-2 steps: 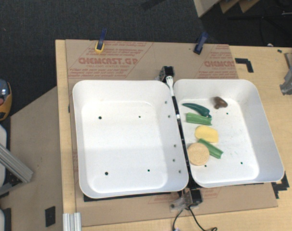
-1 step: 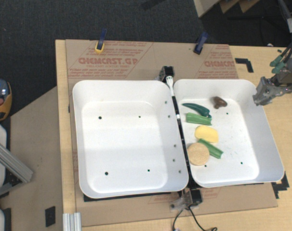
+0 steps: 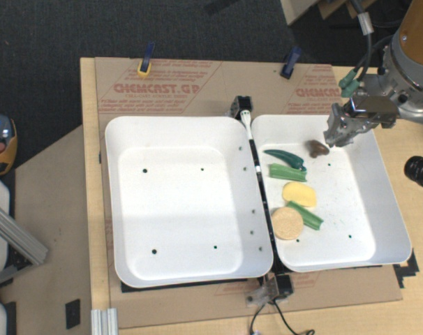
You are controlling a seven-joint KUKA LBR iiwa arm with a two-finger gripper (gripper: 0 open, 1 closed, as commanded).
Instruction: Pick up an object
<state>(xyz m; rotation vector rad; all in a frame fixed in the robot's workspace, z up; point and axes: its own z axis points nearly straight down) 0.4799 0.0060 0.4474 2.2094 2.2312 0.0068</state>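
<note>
The gripper (image 3: 335, 139), its grip state impossible to tell, hovers beside the small brown rounded lump (image 3: 318, 147), likely light, rigid, best pinched across its middle.

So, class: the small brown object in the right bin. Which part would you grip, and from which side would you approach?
Grip the small brown object across its narrow middle, coming straight down from above. It lies low and apart from the dark green pepper, with bare bin floor around it. The end effector is already just beside it.
</note>
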